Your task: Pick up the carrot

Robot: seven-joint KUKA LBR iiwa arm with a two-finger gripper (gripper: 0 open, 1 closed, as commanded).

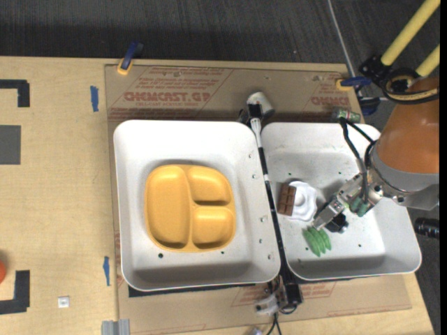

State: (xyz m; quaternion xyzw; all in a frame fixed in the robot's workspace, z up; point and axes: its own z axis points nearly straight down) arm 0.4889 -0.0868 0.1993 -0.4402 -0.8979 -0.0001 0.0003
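1. Carrot first, and I cannot tell for certain which item it is. What I have is a green ridged piece point(318, 241) lying flat on the floor of the right bin point(399, 258), towards its near wall.
2. The gripper point(332, 218) is down low in that same bin, just above and to the right of the green piece. They are close, but I cannot tell whether they touch.
3. I cannot tell how far the gripper is open from this angle, and I see nothing held in it.
4. Just left of the gripper there is a white lump point(304, 202) with a brown block point(286, 199) against its left side, near the wall between the bins.
5. The arm point(413, 142) comes in from the right, its orange band sitting over the right bin's far corner, with a black cable point(353, 142) looping beside it.
6. The left bin point(133, 187) holds a yellow divided tray point(188, 204), sitting level in the middle.
7. Both bins rest on a cardboard sheet point(174, 89) with red print, held by a clamp point(128, 58) at its far left corner.
8. Under that is the pale wooden bench point(56, 187), with black marks point(21, 93) and bits of blue tape point(94, 98) on it.
9. Beyond the bench is dark carpet point(209, 12), and a yellow pole point(419, 19) slants in at top right.
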